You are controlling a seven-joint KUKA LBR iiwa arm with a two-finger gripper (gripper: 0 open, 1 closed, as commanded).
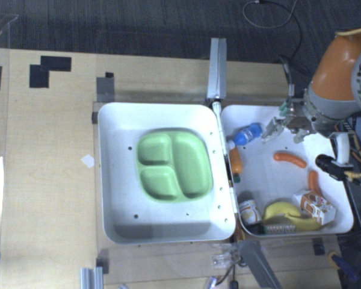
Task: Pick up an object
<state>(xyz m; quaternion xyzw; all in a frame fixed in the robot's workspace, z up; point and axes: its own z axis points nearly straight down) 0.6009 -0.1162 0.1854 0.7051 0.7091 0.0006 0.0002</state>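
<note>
My gripper [284, 133] hangs over the far part of the right bin [262, 179], its fingers spread open with nothing between them. A small blue bottle [247, 134] lies just left of it. An orange sausage [289, 159] lies on the bin floor a little nearer than the gripper. Along the left wall lies an orange carrot-like piece [234, 161]. A yellow banana [284, 213], a small can [248, 210] and a printed carton [316, 205] sit at the near edge. Another orange piece [313, 179] lies by the carton.
The left bin [111, 161] holds a green divided plate [172, 164]. A metal post [217, 65] stands at the back between the bins. A dark ridged object [281, 227] lies under the banana. The arm's orange band [343, 62] rises at the right.
</note>
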